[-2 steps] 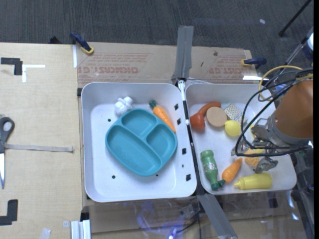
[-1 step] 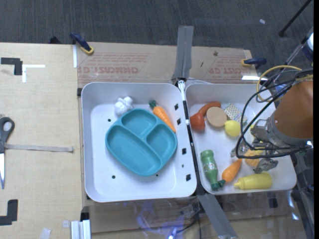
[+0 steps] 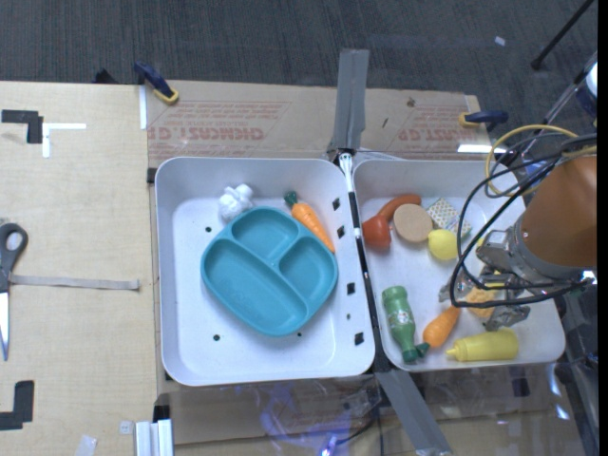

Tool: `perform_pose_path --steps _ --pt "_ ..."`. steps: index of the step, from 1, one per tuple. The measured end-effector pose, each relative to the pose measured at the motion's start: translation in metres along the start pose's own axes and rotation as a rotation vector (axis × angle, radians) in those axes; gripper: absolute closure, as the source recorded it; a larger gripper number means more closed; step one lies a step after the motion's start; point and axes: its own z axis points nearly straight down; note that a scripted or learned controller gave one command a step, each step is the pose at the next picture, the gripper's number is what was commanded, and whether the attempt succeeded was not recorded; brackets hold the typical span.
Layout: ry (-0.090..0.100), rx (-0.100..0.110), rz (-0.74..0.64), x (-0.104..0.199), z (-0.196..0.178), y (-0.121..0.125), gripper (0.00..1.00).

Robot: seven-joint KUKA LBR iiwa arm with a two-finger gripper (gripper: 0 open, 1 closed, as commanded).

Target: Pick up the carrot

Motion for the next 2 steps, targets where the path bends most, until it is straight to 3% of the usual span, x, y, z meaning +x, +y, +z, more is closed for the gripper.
perform_pose_path --steps 1,2 --pt "-0.001 0.003 -0.042 -0.017 -0.001 0.015 0.00" --pt "0.017 -0.047 -0.175 -0.021 -0.050 -0.073 0.00"
